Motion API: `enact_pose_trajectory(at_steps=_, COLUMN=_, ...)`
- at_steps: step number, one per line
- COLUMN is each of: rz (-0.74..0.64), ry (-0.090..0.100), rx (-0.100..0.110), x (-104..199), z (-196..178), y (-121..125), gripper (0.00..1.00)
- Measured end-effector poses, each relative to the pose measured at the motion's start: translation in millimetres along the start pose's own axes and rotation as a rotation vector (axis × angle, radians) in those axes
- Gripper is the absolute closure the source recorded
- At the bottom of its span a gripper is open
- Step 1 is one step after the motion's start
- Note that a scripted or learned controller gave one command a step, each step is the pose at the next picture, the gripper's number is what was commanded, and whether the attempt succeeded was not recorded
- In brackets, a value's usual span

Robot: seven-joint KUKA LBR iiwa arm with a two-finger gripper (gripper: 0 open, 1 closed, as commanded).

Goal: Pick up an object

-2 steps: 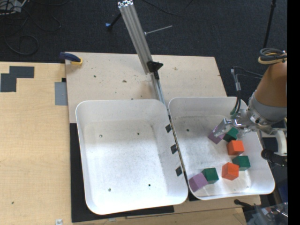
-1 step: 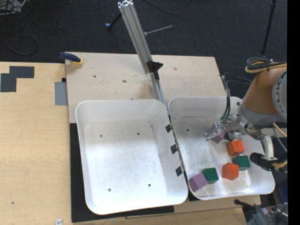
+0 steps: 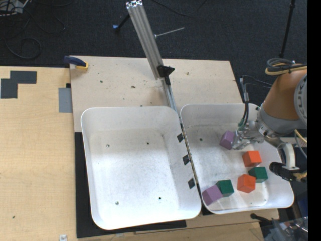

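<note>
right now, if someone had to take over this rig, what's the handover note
Gripper: low in the right bin, right beside a purple block; the view does not settle whether the block is between its fingers, so treat nothing as held.
Objects: all in the right bin. The purple block by the gripper, two orange blocks, two green blocks, and a second purple block near the front left corner.
Done: approach to the purple block.
Left: confirm a grasp and lift one object.
</note>
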State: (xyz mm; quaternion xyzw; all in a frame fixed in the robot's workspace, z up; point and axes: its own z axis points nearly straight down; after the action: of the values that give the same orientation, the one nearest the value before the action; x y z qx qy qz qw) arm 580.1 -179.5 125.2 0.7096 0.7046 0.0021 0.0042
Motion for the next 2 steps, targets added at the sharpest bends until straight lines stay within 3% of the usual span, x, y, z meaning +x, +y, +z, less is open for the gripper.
enact_pose_trajectory(at_steps=2, rz=0.001, ry=0.001, rx=0.005, x=-13, z=-107, y=-13, gripper=1.00)
